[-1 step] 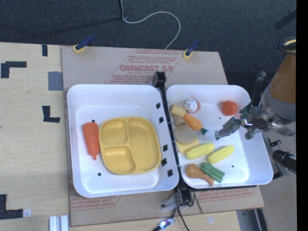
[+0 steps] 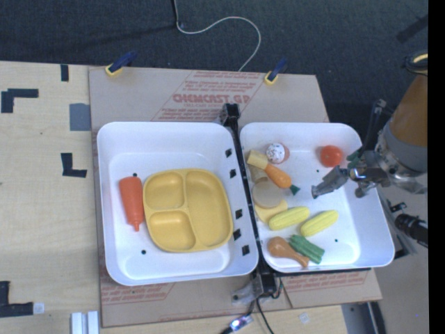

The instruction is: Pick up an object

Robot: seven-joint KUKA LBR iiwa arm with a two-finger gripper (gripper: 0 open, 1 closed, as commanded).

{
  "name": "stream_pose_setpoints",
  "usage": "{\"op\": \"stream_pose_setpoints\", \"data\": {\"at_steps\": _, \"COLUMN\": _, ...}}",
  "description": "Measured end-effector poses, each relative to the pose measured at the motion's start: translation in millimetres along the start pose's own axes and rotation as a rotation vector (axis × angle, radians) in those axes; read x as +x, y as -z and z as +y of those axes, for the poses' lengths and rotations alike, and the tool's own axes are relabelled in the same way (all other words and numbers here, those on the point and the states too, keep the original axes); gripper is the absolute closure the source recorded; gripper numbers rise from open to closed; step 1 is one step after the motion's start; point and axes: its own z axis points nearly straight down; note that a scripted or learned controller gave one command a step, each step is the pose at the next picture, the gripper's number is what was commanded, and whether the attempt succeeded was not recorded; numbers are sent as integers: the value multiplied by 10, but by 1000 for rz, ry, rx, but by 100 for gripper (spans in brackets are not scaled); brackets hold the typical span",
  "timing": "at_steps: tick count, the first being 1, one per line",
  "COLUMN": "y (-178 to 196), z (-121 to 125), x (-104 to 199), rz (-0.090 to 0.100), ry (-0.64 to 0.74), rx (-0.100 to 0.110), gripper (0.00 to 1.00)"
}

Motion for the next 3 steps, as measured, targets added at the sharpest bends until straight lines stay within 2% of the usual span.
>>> {"op": "stream_pose_setpoints", "data": {"at_steps": 1, "y": -601, "z": 29, "x": -68, "rz": 1, "ry": -1, "rx": 5, "gripper": 0}}
{"op": "stream_pose_setpoints", "data": {"at_steps": 2, "y": -1042, "z": 44, "x": -50, "rz": 1, "ry": 0, "rx": 5, "gripper": 0}}
{"op": "stream_pose_setpoints", "data": {"at_steps": 3, "y": -1510, "z": -39, "x": -73, "rz": 1, "ry": -1, "rx": 5, "gripper": 0}}
